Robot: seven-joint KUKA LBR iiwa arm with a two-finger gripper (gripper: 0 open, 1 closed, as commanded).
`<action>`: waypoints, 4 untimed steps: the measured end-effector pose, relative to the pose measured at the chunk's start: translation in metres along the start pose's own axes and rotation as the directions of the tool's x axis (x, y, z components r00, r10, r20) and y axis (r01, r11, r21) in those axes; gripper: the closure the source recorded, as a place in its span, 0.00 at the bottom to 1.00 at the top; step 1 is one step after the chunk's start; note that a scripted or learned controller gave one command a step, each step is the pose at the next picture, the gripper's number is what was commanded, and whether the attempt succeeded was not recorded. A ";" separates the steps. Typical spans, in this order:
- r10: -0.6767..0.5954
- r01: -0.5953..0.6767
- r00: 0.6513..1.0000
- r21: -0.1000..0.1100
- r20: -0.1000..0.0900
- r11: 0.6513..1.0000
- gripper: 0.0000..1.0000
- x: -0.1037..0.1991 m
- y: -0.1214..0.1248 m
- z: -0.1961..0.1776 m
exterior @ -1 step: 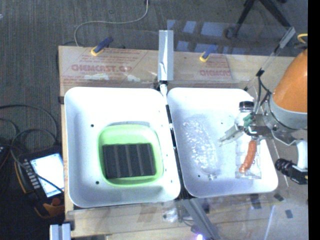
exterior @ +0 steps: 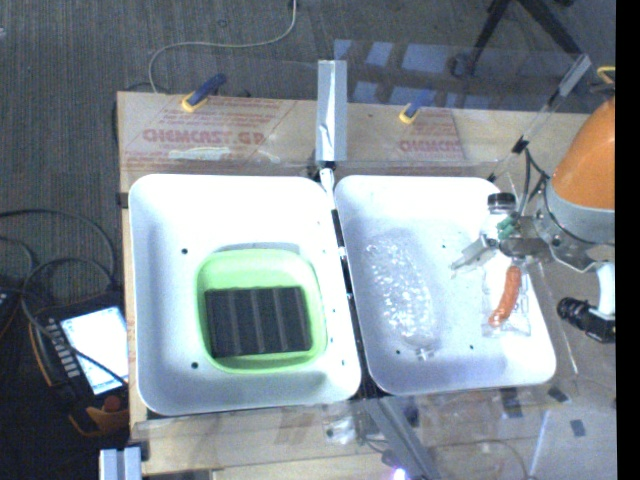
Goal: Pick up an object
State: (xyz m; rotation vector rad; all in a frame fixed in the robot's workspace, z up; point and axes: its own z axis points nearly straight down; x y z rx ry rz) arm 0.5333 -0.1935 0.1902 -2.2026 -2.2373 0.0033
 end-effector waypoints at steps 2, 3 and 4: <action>-0.063 0.063 0.998 -0.021 -0.008 0.998 0.00 -0.018 0.043 0.095; -0.066 0.065 0.998 -0.021 -0.012 0.998 1.00 -0.015 0.043 0.086; -0.069 0.069 0.998 -0.002 0.000 0.998 1.00 0.029 0.058 0.018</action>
